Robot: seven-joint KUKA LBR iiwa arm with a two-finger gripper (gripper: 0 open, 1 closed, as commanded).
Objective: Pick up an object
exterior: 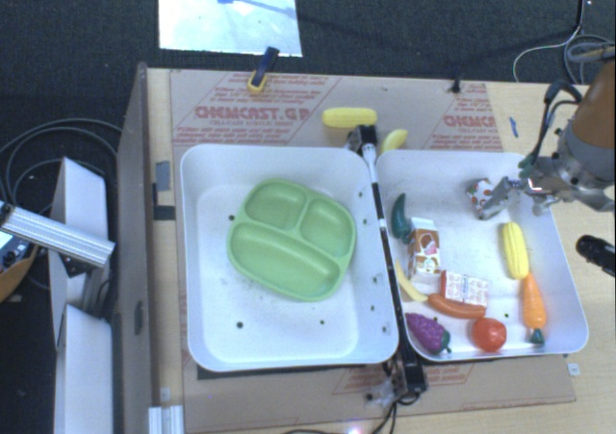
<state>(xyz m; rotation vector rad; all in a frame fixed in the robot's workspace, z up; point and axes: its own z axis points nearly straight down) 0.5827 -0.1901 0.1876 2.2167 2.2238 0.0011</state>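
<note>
**A:** Where's the arm (595, 139) right now?

**B:** Out at three o'clock, reaching in over the far corner of the right bin (568, 302). The tool (507, 190) sits low there, right against a small silvery object (478, 194) near the bin's twelve o'clock edge.

**A:** Has it got hold of that?

**B:** From here I can't tell whether the fingers are apart or together, nor whether anything sits between them.

**A:** What else is in that bin?

**B:** A yellow corn cob (515, 249) just toward six o'clock of the tool, with a carrot (533, 303) beyond it. A red tomato (489, 334) and a purple bunch of grapes (429, 332) lie along the six o'clock edge. Toward nine o'clock there's a dark green pepper (399, 216), a small printed carton (423, 252), a red and white packet (464, 287) and an orange sausage (456, 306) touching it.

**A:** And the left bin (207, 230)?

**B:** A green divided plate (292, 240) lies flat in its middle. On the tabletop (231, 100) at twelve o'clock, behind the bins, there's a yellow banana (348, 117)
</note>
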